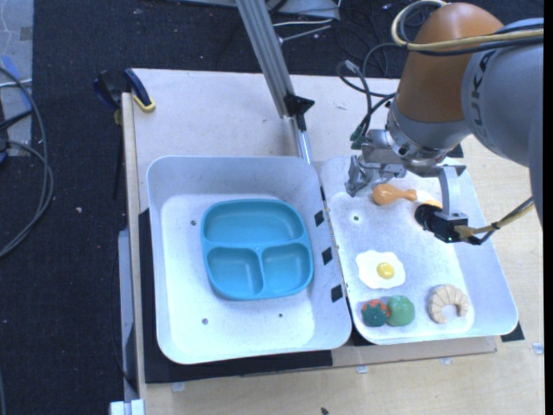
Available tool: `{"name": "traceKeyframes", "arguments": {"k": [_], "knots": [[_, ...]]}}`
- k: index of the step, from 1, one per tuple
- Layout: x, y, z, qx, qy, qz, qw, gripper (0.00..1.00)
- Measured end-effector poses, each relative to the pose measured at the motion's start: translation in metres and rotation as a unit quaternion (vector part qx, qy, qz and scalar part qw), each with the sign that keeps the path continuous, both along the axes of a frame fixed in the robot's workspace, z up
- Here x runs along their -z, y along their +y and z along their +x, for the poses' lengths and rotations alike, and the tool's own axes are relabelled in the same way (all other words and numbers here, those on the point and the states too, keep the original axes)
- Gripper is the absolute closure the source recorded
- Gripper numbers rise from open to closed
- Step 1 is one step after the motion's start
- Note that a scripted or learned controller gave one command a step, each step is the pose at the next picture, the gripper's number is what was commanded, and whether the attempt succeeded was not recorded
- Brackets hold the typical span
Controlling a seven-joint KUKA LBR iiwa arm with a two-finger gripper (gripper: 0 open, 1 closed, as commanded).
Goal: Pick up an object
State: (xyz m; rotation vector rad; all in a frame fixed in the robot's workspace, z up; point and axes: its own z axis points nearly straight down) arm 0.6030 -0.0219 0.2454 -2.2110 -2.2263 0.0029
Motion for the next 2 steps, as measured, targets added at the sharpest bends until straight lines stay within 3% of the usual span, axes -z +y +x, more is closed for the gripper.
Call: {"name": "traceKeyframes", "arguments": {"k": [2], "knots": [[0.0,0.083,-0.044,0.0,0.0,-0.0004,1.0,1.0]]}}
